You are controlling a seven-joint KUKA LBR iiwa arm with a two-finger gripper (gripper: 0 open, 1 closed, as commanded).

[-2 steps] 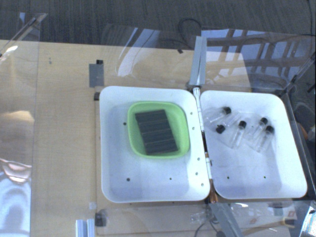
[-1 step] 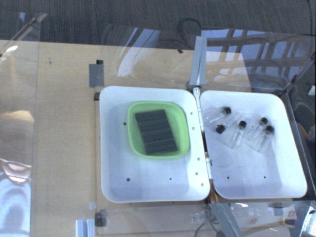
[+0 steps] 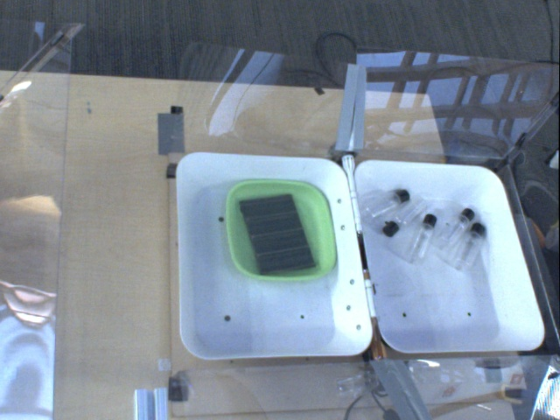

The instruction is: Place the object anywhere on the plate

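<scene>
Ridged dark block (image 3: 276,233) lies on green plate (image 3: 325,245), left bin (image 3: 262,335) | black-capped clear vials (image 3: 426,232) scattered, right bin (image 3: 455,331) far half | tool state: cannot tell

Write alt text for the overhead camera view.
A dark ridged block lies on a green plate in the left white bin. The right white bin holds several small clear vials with black caps, lying scattered near its far side.

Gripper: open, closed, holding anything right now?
Gripper: cannot be told from the camera view. The dark block lies on the green plate; the vials lie loose in the right bin.
</scene>
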